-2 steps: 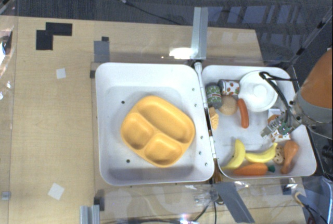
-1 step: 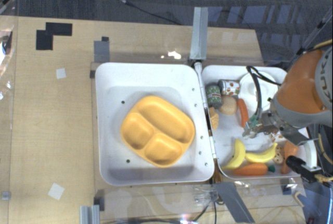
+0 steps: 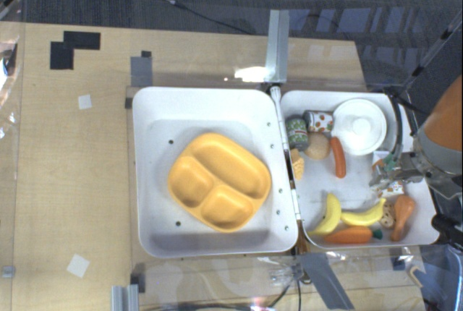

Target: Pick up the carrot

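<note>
Carrot [image 3: 350, 235] lies by banana [image 3: 346, 214]; tool [image 3: 388, 176] hovers nearby

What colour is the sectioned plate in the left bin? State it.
Yellow-orange: the plate, seen best in the camera view.

I work in a robotics lab: wooden bench [image 3: 72, 179], metal brackets [image 3: 278, 42], two white bins [image 3: 145, 158], toy food.

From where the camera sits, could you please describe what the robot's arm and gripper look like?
The arm enters at the right edge as a rounded grey body with an orange band. Below it, the gripper is a small assembly of dark and metallic parts, with thin dark cables looping up beside the white bin. No markings are legible at this size.
</note>
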You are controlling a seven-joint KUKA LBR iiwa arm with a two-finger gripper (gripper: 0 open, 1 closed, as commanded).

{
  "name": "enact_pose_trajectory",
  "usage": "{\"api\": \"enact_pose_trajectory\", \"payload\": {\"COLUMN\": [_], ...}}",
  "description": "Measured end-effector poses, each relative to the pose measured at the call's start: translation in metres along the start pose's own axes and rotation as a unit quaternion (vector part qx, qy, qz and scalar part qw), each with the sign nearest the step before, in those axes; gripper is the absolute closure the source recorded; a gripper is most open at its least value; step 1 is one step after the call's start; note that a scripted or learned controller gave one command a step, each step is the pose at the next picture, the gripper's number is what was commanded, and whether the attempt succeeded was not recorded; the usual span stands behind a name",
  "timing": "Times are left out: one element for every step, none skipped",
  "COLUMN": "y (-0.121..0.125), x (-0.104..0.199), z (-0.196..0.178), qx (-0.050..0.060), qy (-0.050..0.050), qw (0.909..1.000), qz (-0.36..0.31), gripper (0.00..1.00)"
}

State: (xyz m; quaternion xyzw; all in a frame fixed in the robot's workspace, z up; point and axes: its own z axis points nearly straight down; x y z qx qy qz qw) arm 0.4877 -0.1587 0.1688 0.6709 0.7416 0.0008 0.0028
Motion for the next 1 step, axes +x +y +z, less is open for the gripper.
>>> {"api": "enact_pose_trajectory", "payload": {"y": [0.0357], "x": [0.0351], "z": [0.0687], "qx": [0.003], "qy": [0.002], "qw": [0.9888], "qz": [0.149], "gripper": [1.00]}}
